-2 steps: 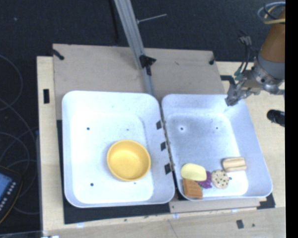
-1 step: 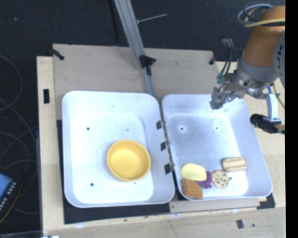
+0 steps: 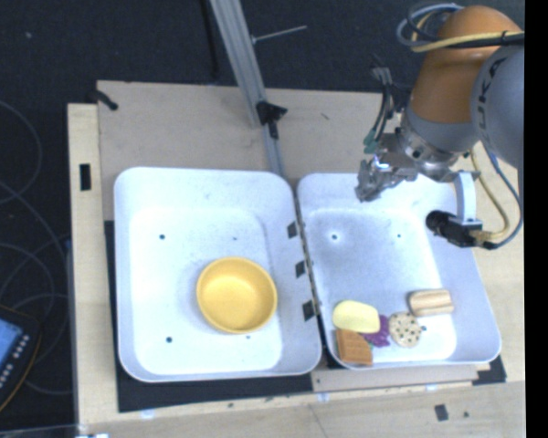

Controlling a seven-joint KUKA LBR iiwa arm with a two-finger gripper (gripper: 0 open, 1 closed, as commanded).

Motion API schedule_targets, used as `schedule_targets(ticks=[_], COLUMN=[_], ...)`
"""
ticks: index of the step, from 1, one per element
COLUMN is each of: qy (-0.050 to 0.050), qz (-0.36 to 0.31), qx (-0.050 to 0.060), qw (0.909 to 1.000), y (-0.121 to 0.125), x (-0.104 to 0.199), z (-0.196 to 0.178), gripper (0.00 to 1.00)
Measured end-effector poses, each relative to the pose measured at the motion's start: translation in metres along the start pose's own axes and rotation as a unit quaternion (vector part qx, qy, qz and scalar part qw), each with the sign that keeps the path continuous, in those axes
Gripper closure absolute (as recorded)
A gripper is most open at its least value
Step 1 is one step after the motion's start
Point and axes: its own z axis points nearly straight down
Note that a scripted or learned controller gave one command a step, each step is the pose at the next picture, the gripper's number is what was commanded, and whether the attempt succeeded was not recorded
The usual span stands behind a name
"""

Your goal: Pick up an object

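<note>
Arm (image 3: 466,71) reaches in from the right, grey body with the orange band up top. Gripper (image 3: 373,185) hangs over the far rim of the right bin (image 3: 384,245), nothing between its fingertips as far as I can see. Too small and dark from here to say whether it's spread or closed, so can't tell.

Candidate objects are all bunched in the near end of the right bin, well apart from the gripper:
- tan block (image 3: 429,302), looks like wood, short rounded bar, long axis roughly left-right with a slight tilt, lying flat
- yellow lump (image 3: 356,316), smooth, oval, long axis also about left-right
- round cookie (image 3: 405,329), pale with dark specks, flat disc, just below the tan block
- purple piece (image 3: 380,338), mostly hidden between the yellow lump and the cookie
- orange-brown wedge (image 3: 353,346), rough-looking, against the near wall, touching the yellow lump

Left bin (image 3: 155,208) holds a yellow bowl (image 3: 237,294), smooth plastic, round, upright, opening up, sitting near the middle toward the near side.

Both bins are shallow white trays with rounded corners, touching along the middle seam. Black cable plug (image 3: 447,228) hangs from the wrist over the right bin's right side.
</note>
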Motion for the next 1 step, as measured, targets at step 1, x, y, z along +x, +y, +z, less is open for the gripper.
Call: schedule_targets(ticks=[1], qy=[0.001], qz=[0.0], qx=[0.0], qw=[1.0], y=[-0.0081], x=[0.0551], z=[-0.011], gripper=[1.0])
